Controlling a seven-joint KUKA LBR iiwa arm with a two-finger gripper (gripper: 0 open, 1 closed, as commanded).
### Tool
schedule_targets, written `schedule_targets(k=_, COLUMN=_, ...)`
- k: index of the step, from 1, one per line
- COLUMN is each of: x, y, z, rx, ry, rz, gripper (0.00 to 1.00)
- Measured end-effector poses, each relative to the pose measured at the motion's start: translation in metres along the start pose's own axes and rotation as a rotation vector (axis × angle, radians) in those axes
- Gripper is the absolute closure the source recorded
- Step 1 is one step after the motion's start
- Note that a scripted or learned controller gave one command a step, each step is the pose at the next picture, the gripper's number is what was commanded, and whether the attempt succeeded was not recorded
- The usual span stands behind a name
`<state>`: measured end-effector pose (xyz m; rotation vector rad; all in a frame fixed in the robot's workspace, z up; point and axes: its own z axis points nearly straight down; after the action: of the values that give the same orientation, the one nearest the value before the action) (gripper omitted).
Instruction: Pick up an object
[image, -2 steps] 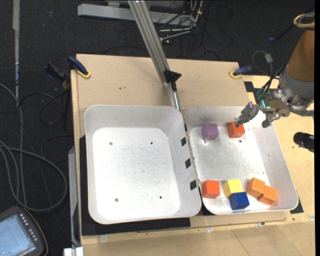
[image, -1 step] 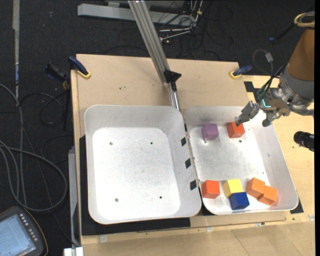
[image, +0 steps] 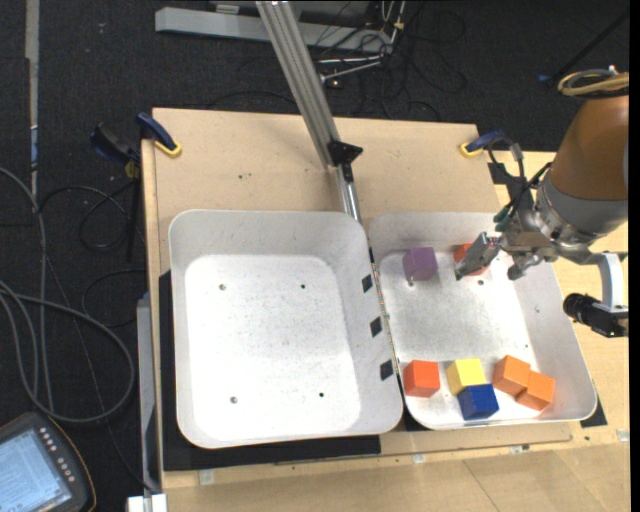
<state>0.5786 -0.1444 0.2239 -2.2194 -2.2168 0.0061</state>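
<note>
My gripper (image: 499, 262) hangs over the far part of the right bin (image: 560, 330), its two fingers spread apart and open with nothing between them. A small red block (image: 464, 254) lies just left of the left finger (image: 478, 256), partly hidden by it. A purple cube (image: 420, 263) sits further left, close to the bin's far-left corner. Along the near wall lie an orange cube (image: 421, 377), a yellow cube (image: 465, 374), a blue cube (image: 479, 401) and two orange blocks (image: 526, 381).
The left bin (image: 200, 300) lies beside the right one, with black clips on the shared rim (image: 377, 325). A slanted metal pole (image: 315, 110) rises at the back. Clamps (image: 160, 135) hold the far corners of the bench.
</note>
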Motion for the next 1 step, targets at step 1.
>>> schedule_targets(k=1, x=-0.0053, y=-0.0064, z=0.0609, rx=0.001, ry=0.000, rz=0.001, gripper=0.00)
